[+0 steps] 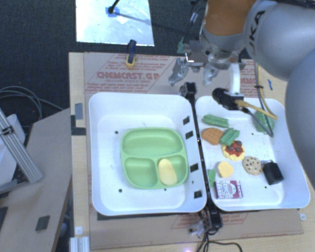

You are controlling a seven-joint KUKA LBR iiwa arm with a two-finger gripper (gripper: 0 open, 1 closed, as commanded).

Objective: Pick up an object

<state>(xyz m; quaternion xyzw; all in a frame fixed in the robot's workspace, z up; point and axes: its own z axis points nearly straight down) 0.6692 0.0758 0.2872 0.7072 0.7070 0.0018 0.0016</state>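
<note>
While the tool point(195, 76) hangs above the far rim of the bins, near the divider between them, its two fingers are seen spread apart with nothing between them. No single object is named by the task, so a candidate must be chosen from the right bin point(294, 185), where small toy foods lie close together: a green bean pod point(216, 121), an orange biscuit point(212, 136), a pizza slice point(234, 151), a chocolate-chip cookie point(251, 165), a yellow piece point(226, 169), a small printed box point(228, 189) and a black block point(273, 172). In the left bin point(107, 193), a green divided plate point(147, 156) is seen with a yellow piece point(168, 171) resting in its near right compartment. These items are judged to be light, stiff plastic with smooth, somewhat slippery faces. The flat pieces would be hard to pinch from above. The black block, lying a little apart from its neighbours, is judged the easiest target, to be taken across its two narrow sides.
</note>
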